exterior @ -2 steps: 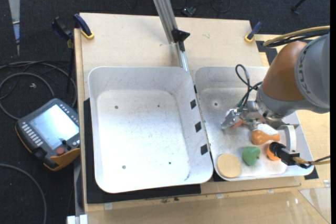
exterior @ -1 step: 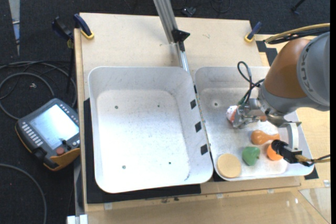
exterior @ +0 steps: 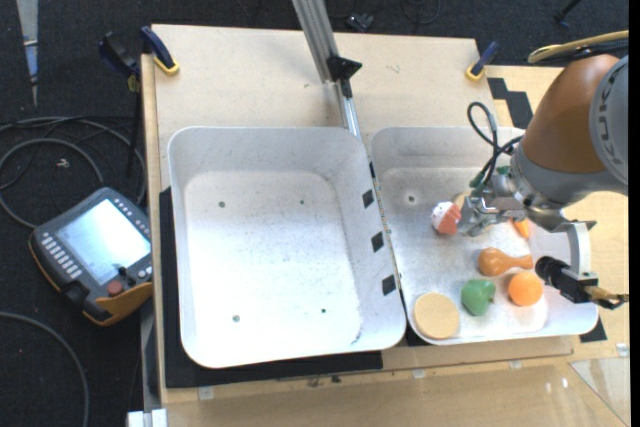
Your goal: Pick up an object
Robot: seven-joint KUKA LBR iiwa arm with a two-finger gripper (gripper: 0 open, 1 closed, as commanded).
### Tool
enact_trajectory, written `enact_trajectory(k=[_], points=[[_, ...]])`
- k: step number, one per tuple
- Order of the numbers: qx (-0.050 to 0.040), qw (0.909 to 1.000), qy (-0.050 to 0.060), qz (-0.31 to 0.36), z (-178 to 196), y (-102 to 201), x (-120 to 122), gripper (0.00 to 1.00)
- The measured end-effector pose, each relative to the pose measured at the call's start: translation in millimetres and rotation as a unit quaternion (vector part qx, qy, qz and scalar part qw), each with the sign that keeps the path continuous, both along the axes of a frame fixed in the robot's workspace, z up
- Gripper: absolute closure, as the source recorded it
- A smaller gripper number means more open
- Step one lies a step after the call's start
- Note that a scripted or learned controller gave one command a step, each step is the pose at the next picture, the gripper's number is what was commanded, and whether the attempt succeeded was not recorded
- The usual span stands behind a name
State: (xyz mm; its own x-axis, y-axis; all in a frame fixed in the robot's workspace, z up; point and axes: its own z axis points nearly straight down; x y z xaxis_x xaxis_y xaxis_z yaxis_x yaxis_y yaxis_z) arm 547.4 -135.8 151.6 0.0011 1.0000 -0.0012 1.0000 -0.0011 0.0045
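Right bin (exterior: 420,177): arm (exterior: 570,140) bent down over toys (exterior: 500,290).

We see two white bins side by side on the bench: the left bin (exterior: 265,245) and the right bin (exterior: 420,175). The arm (exterior: 575,135) reaches in over the right bin, its gripper (exterior: 478,210) just beside a small red-and-white object (exterior: 444,217). Near the front rim lie a tan disc (exterior: 437,314), a green piece (exterior: 478,295), an orange ball (exterior: 525,288) and an orange pear-shaped piece (exterior: 498,261) (all close together). A teach pendant (exterior: 95,255) rests on the floor at left.
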Motion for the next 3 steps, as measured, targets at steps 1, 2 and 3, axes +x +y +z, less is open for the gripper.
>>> enact_trajectory(k=[1,2,3], points=[[0.0,1.0,-0.001,0.003,50.1,8.6,7.3,1.0],[-0.0002,1.0,-0.001,0.003,100.5,8.6,9.0,1.0],[0.0015,1.0,0.003,0.005,87.1,64.7,2.0,1.0]])
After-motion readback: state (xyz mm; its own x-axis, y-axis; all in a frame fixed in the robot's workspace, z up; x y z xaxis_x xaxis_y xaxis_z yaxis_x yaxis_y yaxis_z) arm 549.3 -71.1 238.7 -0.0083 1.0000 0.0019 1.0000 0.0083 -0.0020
